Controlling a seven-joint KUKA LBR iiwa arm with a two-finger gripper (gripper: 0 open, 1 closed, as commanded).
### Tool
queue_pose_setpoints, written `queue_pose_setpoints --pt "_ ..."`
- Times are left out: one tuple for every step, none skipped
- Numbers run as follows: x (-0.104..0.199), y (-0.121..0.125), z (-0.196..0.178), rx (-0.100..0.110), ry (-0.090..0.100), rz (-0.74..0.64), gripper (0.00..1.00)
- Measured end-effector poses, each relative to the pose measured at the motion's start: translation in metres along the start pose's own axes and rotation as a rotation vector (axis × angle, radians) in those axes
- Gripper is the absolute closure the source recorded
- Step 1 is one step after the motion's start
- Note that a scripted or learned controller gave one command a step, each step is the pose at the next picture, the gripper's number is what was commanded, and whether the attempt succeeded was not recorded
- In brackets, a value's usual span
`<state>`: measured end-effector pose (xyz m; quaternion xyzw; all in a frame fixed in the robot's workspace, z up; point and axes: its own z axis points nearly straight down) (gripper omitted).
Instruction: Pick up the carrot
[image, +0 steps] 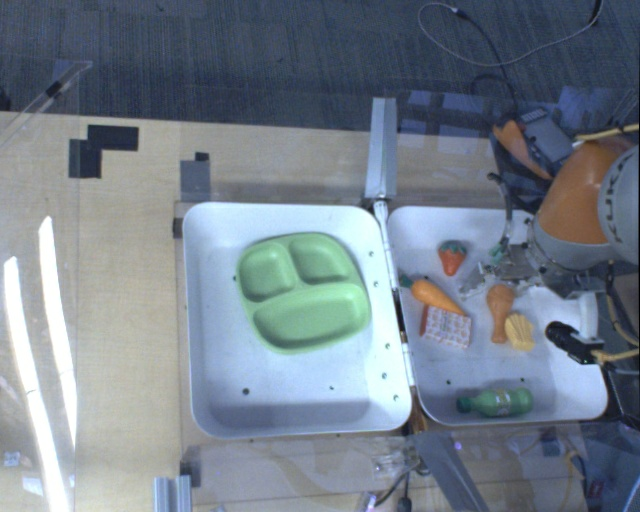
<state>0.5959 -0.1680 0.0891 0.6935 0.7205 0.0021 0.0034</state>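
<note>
The carrot (435, 294), orange with a green stub at its left end, lies slantwise in the left part of the right bin (570, 400). My gripper (505, 268) hangs over the bin's upper right area, to the right of the carrot and apart from it. It sits just above an upright orange food piece (499, 312). Nothing can be seen held in it.
Also in the right bin are a strawberry (453, 257), a square cracker-like block (446, 327) just below the carrot, a yellow piece (519, 331) and a green bottle (495, 402) near the front wall. The left bin (210, 400) holds a green divided plate (302, 291).
</note>
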Motion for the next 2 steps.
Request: queue_pose_setpoints --pt "0.002 0.003 -0.012 -0.009 0.001 -0.001 1.00" --pt "0.058 0.048 -0.090 0.001 0.001 0.112 1.00"
